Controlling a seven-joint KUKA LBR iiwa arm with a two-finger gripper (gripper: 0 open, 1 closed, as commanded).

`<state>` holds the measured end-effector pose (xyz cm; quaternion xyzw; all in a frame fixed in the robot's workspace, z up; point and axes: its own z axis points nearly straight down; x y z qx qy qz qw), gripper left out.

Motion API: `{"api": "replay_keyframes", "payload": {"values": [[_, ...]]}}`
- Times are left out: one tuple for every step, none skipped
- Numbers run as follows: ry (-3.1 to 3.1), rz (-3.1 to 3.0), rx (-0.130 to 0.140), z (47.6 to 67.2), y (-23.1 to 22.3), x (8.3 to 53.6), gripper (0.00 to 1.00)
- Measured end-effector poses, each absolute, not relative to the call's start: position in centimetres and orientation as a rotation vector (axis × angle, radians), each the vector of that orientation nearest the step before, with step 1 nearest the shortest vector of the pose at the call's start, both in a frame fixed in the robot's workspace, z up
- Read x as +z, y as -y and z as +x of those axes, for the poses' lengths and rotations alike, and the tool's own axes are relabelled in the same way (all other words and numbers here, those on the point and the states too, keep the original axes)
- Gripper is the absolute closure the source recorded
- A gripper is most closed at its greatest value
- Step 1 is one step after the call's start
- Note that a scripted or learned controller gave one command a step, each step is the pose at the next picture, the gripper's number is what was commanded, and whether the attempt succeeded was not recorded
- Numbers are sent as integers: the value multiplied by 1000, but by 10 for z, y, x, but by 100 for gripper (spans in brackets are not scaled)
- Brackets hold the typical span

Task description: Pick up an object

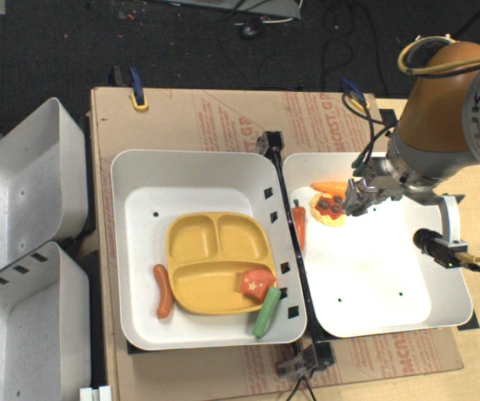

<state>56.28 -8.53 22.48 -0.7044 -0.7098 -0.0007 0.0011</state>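
Observation:
My gripper (356, 200) is low in the right bin (390, 307), near its upper left corner. Its tip is right beside a small yellow and red toy (330, 210), on that toy's right side. An orange carrot-like piece (329, 189) lies just behind the toy, partly covered by the gripper. A red-orange sausage shape (299, 226) lies along the right bin's left wall. I see nothing held in the gripper.
The left bin (139, 224) holds a yellow divided plate (214, 245) with a red strawberry (256, 283) on its near right corner. A green cucumber (266, 312) and an orange sausage (164, 291) lie beside the plate. Bare white floor fills the right bin's middle and near side.

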Motion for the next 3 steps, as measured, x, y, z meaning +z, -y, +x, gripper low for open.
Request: {"api": "replay_keyframes", "payload": {"values": [[2227,-2212,0,549,44,225,100],[2227,-2210,2,525,-9,222,100],[2228,-2210,0,519,-62,217,100]]}}
